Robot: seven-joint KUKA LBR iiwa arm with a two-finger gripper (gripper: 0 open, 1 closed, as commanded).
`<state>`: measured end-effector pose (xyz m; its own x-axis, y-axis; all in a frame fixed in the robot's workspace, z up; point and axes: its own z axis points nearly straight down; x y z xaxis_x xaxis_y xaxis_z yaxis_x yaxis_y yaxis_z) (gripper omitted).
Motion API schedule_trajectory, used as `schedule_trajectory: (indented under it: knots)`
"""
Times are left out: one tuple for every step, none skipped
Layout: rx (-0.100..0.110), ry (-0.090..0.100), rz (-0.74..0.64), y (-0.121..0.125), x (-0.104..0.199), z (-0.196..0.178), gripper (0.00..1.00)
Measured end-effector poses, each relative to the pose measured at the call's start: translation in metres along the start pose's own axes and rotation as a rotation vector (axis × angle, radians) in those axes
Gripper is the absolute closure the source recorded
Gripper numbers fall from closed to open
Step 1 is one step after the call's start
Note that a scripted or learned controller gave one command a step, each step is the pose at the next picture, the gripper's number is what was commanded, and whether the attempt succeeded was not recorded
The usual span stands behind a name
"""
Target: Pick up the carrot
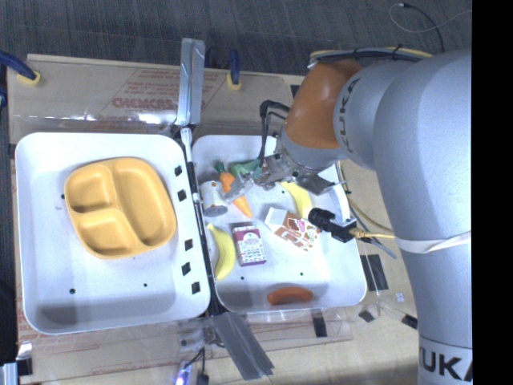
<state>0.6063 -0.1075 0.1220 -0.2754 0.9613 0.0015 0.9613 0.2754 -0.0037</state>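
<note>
Two shallow white bins are seen side by side on the worktop (96,79). The left bin (48,295) carries a yellow divided plate (119,205). The right bin (341,275) carries the clutter: a carrot (241,207), seen as a small orange cone, lies in the upper middle part of this bin, with a second small orange piece (228,181) just above and to its left. The jaws (258,175) are seen at the end of the grey arm (401,135), below the orange band (321,107), low over the upper part of the right bin. The carrot lies just below and slightly left of the jaws, close to them, and nothing is seen between them; whether the jaws are spread or closed cannot be told from this view. A green item (240,168) lies just beside the jaws on their left. A small grey can (212,197) stands left of the carrot near the bin wall. A banana (222,251) lies below it, with a dark red box (248,244) just beside it on the right. A printed card (297,231) and a white block (275,216) lie right of the carrot, a second yellow banana (300,199) is partly covered by the arm, and an orange oval item (289,296) lies near the bin's lower edge.
</note>
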Motion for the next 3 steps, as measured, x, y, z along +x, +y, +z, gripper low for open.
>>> schedule_trajectory:
  knots:
    - [0.013,-0.004,-0.105,0.023,-0.015,0.021,0.0]
    - [0.008,-0.006,-0.112,0.024,-0.014,0.015,1.0]
    - [-0.004,-0.002,-0.087,0.044,0.007,-0.078,1.0]
